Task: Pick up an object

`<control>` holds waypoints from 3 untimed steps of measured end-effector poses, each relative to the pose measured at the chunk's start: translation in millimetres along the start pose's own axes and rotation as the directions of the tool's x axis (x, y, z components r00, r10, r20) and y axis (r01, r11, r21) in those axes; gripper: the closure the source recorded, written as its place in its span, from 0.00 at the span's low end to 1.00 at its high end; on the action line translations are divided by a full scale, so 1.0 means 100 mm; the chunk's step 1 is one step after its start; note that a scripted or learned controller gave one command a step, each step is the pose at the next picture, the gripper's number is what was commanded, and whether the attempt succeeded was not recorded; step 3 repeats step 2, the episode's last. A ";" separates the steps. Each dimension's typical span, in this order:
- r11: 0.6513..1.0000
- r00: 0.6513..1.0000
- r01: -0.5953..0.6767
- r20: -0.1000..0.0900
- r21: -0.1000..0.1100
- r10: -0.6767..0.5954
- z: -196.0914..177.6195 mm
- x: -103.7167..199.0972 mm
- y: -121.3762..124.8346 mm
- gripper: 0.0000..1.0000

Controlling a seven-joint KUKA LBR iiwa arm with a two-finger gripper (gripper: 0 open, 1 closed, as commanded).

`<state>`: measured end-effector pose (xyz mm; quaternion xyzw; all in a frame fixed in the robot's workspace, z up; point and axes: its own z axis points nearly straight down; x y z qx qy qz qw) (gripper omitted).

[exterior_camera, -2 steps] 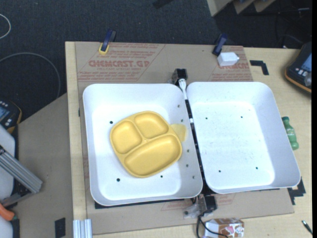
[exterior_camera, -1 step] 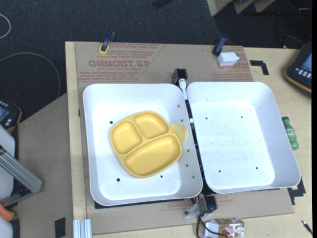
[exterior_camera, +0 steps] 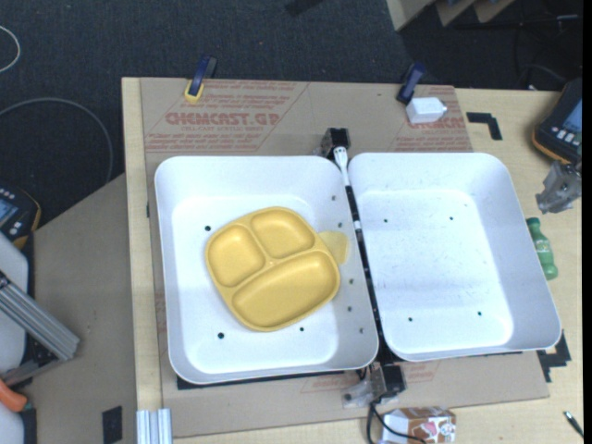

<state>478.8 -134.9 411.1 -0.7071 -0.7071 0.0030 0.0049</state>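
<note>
the tool (exterior_camera: pixel 559 191) sits at the right edge past the right bin (exterior_camera: pixel 499 185) (cut off, so i cannot tell its state). a yellow divided plate (exterior_camera: pixel 271 267) lies flat in the left bin (exterior_camera: pixel 176 248) on the desk (exterior_camera: pixel 139 137).

You are looking down from one fixed camera mounted above the bench (exterior_camera: pixel 277 109), tilting at a slant so the far edge is sitting toward the top of the frame. It is taking in both the left bin (exterior_camera: pixel 176 248) and the right bin (exterior_camera: pixel 518 248) whole, from far enough back that dark floor (exterior_camera: pixel 92 26) is showing around the bench.
</note>
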 end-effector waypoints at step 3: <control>1.000 1.000 0.012 -0.001 -0.020 -0.012 -0.35 2.15 0.02 1.00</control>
